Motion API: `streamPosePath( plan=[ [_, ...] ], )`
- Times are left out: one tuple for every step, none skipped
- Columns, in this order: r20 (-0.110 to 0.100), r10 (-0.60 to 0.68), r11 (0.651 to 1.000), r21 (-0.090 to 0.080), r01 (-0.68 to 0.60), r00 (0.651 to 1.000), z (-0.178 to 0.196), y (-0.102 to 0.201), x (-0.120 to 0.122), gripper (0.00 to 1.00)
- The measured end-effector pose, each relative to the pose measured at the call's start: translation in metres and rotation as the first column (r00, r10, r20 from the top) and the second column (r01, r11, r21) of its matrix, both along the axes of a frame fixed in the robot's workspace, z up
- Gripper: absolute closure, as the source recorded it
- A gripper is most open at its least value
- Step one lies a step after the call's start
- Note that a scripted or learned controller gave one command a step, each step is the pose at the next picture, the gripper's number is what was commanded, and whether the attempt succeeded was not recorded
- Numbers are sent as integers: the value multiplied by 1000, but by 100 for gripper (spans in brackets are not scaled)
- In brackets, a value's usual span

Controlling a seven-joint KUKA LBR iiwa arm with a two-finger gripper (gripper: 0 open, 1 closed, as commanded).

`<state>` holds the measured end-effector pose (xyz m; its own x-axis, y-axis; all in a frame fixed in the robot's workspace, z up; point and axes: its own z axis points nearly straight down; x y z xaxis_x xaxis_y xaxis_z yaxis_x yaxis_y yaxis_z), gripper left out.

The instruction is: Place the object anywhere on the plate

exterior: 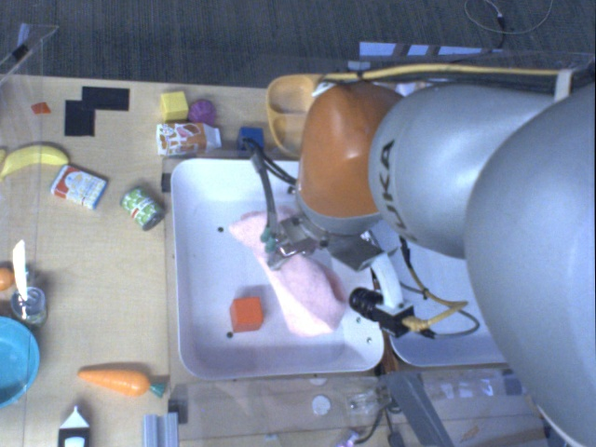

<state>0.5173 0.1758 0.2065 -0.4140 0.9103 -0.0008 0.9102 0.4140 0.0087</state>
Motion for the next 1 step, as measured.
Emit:
streamPosePath(
  plan=[
    [25, -97, 995, 10, 96, 995, -85, 44, -18, 100]
  ],
)
